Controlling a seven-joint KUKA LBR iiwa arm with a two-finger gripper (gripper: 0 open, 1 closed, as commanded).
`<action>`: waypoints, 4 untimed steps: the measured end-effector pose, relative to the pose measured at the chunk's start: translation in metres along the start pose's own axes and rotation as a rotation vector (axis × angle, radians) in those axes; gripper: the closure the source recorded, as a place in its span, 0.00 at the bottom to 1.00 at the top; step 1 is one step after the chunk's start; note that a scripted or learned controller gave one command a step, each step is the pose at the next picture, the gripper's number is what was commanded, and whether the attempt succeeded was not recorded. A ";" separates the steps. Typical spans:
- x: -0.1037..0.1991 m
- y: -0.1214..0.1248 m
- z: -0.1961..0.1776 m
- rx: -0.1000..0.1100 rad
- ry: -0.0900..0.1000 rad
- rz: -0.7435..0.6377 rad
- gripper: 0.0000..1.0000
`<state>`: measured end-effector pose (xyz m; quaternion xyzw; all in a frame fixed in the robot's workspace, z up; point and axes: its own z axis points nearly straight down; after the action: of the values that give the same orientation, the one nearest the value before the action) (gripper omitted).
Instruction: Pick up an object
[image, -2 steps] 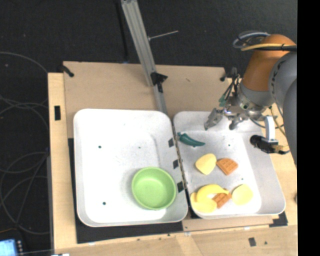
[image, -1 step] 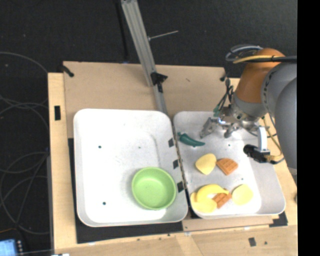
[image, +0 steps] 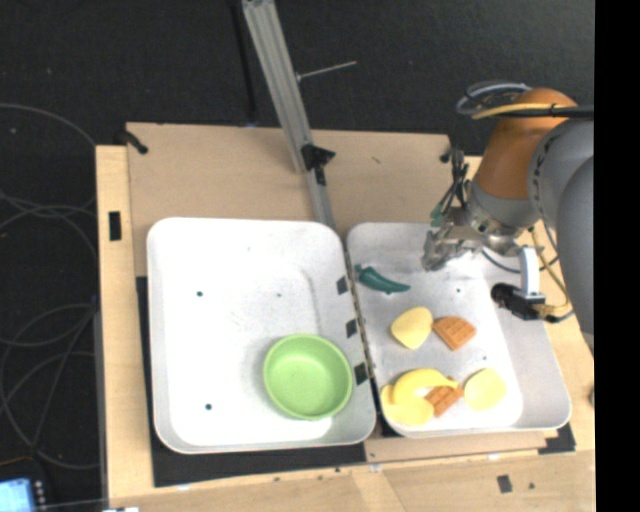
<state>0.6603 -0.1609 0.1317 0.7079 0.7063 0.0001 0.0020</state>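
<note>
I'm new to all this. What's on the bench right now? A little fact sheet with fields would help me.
Left bin: green bowl
Right bin: teal piece, yellow pieces, orange waffle-like pieces
Gripper: above the right bin's far end, beyond the pieces
Arm: grey with orange band, reaching in from the right

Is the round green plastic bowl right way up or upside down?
Right way up: the round green plastic bowl shows its hollow inside and rim.

floor (image: 120, 60): dark, black cables | bench (image: 220, 170): tan board | metal pole (image: 285, 100): slanted, grey
</note>
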 end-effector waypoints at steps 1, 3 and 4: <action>-0.003 0.012 -0.055 -0.005 0.002 -0.005 1.00; 0.048 -0.003 -0.087 0.001 0.005 -0.009 1.00; 0.103 -0.005 -0.095 0.002 0.005 -0.010 1.00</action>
<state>0.6549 -0.0574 0.2263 0.7043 0.7099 0.0012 -0.0006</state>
